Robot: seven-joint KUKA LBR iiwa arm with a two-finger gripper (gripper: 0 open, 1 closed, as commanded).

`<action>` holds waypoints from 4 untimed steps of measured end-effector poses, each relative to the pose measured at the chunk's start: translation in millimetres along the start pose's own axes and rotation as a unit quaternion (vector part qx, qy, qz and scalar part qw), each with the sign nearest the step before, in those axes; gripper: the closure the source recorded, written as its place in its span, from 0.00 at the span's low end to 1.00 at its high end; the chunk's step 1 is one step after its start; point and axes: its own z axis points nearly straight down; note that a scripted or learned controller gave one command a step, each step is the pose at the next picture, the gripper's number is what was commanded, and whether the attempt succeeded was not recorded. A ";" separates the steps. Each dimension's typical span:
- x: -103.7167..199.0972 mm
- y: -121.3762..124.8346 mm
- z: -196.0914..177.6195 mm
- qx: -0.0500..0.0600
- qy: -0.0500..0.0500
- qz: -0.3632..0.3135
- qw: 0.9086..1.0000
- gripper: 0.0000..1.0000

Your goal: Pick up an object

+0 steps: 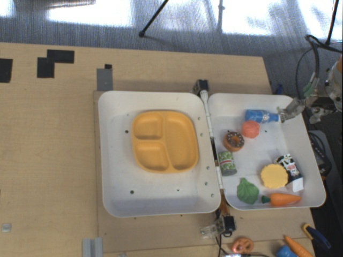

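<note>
the bench (48,159) bore two white bins. nearest in the right bin (316,194) lay an orange carrot (285,199) beside a green leafy toy (247,191); behind them sat a yellow disc (274,176), a black-and-white cow figure (288,165) and a green can (226,163). farther back lay a brown doughnut (234,140), a red-orange ball (250,129) and a blue bottle (261,115) on its side. the gripper (290,111) was at the far right rim, just beside the bottle's end, gripping nothing visible; whether the claw was released or clenched could not be told. the left bin (115,197) held a yellow divided plate (163,141).
</note>
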 end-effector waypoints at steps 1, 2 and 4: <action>-18.6 -50.9 118.7 0.001 0.000 -0.027 1.000 0.00; -19.3 -34.8 174.5 -0.002 -0.001 -0.201 0.980 0.00; 12.2 -70.8 51.7 -0.002 -0.001 -0.124 0.992 1.00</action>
